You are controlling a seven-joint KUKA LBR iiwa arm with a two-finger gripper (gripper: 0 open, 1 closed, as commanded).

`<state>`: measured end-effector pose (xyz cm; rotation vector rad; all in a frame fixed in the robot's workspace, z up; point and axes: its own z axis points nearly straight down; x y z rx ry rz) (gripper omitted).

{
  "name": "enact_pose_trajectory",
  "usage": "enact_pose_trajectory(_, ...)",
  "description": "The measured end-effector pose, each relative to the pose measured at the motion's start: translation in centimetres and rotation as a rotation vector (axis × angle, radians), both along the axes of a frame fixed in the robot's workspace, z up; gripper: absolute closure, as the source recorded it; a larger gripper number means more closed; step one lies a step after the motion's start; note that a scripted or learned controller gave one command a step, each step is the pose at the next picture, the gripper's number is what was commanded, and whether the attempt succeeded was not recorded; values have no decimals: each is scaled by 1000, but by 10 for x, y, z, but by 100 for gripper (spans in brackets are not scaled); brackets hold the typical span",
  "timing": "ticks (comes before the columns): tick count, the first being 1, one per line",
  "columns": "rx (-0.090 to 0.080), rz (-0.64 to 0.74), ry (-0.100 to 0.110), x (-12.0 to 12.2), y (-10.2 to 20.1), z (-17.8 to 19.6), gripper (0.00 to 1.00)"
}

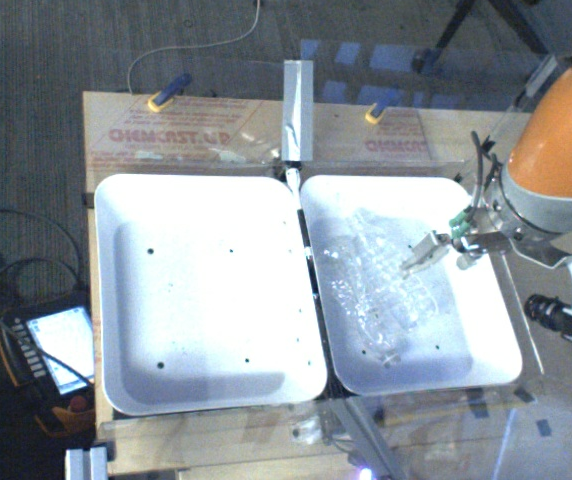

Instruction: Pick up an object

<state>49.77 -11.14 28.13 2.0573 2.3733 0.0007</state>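
Nearest the lens is the arm's orange band [556, 138], big and blurred at the right edge, and below it the grey wrist reaches over the right bin [486, 363]. The clear plastic packaging [376, 273] is the thing to watch: a crinkled, see-through piece lying flat on the floor of that bin, roughly at its middle. Its long axis runs from the bin's far wall towards the near wall, leaning a little to the right as it comes nearer. Which end is which is too glassy to tell.

The gripper [418, 255] sits low over the packaging's right edge, near its far half, silver tips pointing left and down towards the plastic. Whether the tips are spread or closed cannot be told, and nothing can be seen caught between them. Contact with the plastic cannot be told either.

To the packaging's left, past the divider, lies the left bin [206, 193]. Beyond the packaging, on the wooden board [206, 138], stand two blue-and-yellow clamps [169, 91] and an upright metal strip [297, 113]. Far off to its left, on the floor, a screen device [51, 348] glows.
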Motion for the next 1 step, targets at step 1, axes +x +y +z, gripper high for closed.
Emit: enact_pose_trajectory(1, 1, 24, 4, -13, 32, -81, 0)
